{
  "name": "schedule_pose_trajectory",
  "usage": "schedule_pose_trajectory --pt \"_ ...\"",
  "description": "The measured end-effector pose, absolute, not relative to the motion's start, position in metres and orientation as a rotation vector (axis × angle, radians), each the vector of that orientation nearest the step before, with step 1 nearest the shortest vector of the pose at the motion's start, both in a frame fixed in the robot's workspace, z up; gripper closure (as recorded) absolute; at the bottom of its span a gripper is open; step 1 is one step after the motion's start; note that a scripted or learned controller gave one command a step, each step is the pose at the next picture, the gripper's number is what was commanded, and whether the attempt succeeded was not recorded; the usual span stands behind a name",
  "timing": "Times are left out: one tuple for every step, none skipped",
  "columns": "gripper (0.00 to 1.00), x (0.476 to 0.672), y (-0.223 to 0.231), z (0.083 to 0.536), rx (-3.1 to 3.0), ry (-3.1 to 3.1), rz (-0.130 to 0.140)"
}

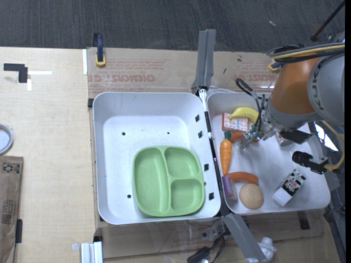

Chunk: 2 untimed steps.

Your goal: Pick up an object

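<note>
Bench bears two white bins: left bin (104, 147) holds a green tray (167, 181); right bin (307, 199) holds the clutter. Gripper (251, 137) hangs low beside carrot (225, 153), banana (244, 113) and a red packet (236, 124); claw state: cannot tell. Carrot lies along the left wall, long axis near–far, green top toward the far end. Risk: crowding could make the grasp slip or catch the packet.

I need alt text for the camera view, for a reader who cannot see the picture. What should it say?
A grey and orange robot arm reaches from the right into the right white bin, its end effector low beside a banana, a small carton and a carrot. That bin also holds a sausage, a round bun and a small bottle. The left bin holds a green divided plate.
</note>
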<state>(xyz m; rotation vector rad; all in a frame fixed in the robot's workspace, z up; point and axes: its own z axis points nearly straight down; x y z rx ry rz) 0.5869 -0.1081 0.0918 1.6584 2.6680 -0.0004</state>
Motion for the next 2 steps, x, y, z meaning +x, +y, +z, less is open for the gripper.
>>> schedule_pose_trajectory --pt "0.0 0.5869 -0.1082 0.0918 1.658 2.668 -0.001" --pt "0.0 0.5869 -0.1082 0.0918 1.658 2.668 -0.001"
